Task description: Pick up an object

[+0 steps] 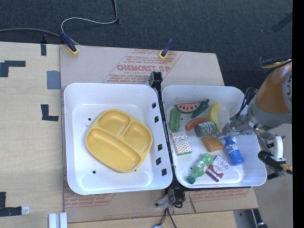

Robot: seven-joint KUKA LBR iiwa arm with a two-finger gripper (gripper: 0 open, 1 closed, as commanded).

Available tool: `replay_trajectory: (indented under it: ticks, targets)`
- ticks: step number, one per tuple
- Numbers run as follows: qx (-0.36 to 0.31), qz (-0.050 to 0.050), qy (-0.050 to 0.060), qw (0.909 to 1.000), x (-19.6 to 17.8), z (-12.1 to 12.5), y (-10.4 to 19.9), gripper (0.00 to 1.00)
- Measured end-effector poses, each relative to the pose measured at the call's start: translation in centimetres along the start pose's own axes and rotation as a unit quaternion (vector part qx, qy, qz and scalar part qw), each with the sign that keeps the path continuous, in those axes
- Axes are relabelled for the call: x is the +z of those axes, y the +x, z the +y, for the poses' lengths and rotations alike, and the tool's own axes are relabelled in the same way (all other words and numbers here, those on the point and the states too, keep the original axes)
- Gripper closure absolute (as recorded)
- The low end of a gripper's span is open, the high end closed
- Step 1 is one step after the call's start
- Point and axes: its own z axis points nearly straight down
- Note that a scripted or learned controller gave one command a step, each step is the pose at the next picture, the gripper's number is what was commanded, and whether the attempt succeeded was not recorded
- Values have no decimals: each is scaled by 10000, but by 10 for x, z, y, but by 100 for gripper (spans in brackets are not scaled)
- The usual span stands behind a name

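Where arm overlaps right bin (pixel 204 90), tool (pixel 236 128) fingers indistinct, near blue bottle (pixel 232 152)

From my remote seat, the one legible thing is red print on the cardboard sheet (pixel 190 65) lying under both bins. It sits at about 12 o'clock from the left bin (pixel 76 127), running slantwise up toward the right, and I read it as "CHEMCAST GP", though the first letters are soft. Smaller red lines above and below it are too blurred to make out. The blue bottle (pixel 232 151) and the small can (pixel 206 128) in the right bin (pixel 251 177) carry labels, but I cannot read them.
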Motion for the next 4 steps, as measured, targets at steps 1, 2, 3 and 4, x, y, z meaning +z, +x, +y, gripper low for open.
replay_trajectory:
  ticks: [1, 2, 3, 4]
  targets:
    - [3, -17, 53, 10000, -58, 66, 71, 100]
    - [4, -17, 57, 10000, -114, 46, 141, 100]
    - [-7, -20, 63, 10000, -123, 47, 141, 100]
    - [7, -22, 59, 10000, -152, 53, 142, 100]
